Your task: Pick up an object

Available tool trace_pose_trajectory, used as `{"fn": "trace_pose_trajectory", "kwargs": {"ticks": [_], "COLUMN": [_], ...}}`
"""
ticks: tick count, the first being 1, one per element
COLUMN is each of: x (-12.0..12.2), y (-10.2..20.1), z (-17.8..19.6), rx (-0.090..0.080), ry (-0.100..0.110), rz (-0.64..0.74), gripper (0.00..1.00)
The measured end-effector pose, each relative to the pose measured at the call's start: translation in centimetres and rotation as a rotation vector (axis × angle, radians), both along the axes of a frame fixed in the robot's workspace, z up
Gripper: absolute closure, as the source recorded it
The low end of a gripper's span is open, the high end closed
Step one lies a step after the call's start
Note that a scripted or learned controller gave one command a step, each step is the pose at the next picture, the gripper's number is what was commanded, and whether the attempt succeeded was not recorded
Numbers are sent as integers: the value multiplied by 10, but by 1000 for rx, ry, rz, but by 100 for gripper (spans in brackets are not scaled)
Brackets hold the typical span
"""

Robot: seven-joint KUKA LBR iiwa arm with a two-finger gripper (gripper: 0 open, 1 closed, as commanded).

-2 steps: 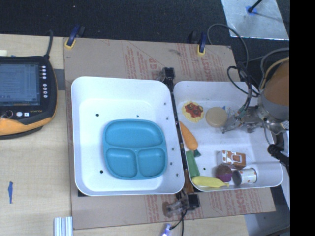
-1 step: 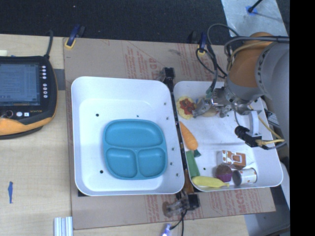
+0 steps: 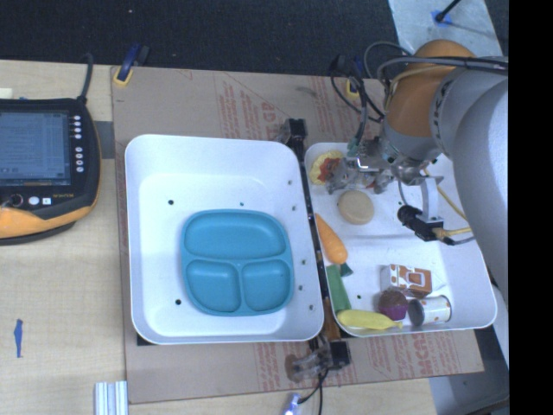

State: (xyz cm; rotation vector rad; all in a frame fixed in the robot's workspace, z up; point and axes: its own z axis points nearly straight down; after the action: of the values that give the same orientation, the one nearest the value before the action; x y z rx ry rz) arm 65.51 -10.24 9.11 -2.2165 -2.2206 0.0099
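Note:
My gripper (image 3: 356,177) hangs low over the far left part of the right bin (image 3: 467,271), its arm coming in from the right under an orange band. Directly below and in front of it lies a round beige object (image 3: 356,207). A red and yellow item (image 3: 327,169) sits just left of the gripper in the bin's far corner. Further toward the front lie an orange carrot (image 3: 330,239), a green piece (image 3: 336,289), a yellow banana (image 3: 366,321), a dark purple ball (image 3: 392,303), a small can (image 3: 434,309) and an orange-white box (image 3: 406,277).
The left bin (image 3: 155,180) holds a blue three-compartment plate (image 3: 236,260). A teach pendant (image 3: 43,167) lies on the bench at far left. Cables (image 3: 428,219) trail from the wrist over the right bin. Clamps sit between the bins at front and back.

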Motion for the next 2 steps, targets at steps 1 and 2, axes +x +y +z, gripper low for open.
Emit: {"fn": "trace_pose_trajectory", "kwargs": {"ticks": [1, 2], "x": [-65, 1], "y": [4, -3], "z": [0, 1], "rx": [0, 2], "ry": [-2, -4], "rz": [4, 3], "gripper": [0, 0]}}
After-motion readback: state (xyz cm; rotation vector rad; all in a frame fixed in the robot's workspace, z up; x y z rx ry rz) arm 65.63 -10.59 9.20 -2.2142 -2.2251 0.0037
